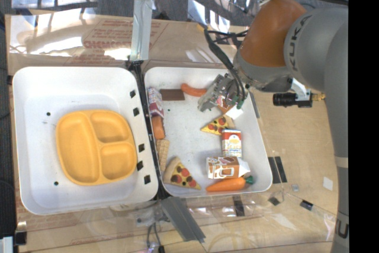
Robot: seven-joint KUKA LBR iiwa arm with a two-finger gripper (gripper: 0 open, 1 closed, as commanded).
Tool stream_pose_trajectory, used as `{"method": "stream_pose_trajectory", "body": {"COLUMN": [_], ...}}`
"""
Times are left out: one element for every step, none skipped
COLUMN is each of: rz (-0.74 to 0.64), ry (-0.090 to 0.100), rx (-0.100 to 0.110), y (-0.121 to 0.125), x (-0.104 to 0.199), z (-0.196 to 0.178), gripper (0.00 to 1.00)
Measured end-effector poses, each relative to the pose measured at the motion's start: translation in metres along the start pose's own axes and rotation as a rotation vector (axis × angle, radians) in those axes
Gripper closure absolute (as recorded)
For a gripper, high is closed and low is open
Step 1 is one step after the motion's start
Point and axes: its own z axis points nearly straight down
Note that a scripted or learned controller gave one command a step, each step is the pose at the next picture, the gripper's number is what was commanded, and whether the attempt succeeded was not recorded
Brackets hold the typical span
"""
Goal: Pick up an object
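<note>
Camera view is showing two shallow white bins lying side by side on the bench, with the grey arm [308,38] reaching in from the right and its orange band [272,32] sitting above the wrist. The gripper [218,98] is hanging over the far right part of the right bin [260,145], tilted toward the left, and its tip is lying just beside a hot dog [192,90] and above a small pizza slice [217,125]; whether the claw is apart or together cannot be told, since the metal parts are blurring into the items beneath. The right bin is holding the candidate objects: a dark brown bar [172,94] is lying left of the hot dog, a wrapped snack [155,102] is resting against the left wall, and an orange-brown stick [158,127] is lying just near of it with a waffle cone [163,154] below that. A larger pizza slice [180,175] is resting at the near left corner. A small juice carton [231,143] is standing near the right wall, a second carton [222,167] is lying on its side just near of it, and a carrot [228,185] is lying along the near wall, touching that carton. The left bin [29,98] is holding a yellow divided tray [95,146], which is sitting flat near its centre
</note>
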Motion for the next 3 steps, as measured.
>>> {"method": "stream_pose_trajectory", "body": {"rz": [-0.274,-0.304,-0.482], "ry": [0.006,-0.011,0.002], "rx": [0.002,0.0,0.001], "y": [-0.038,-0.022,-0.008], "x": [0.034,-0.01,-0.052], "z": [-0.001,-0.1,-0.065], "gripper": [1.0,1.0,1.0]}}
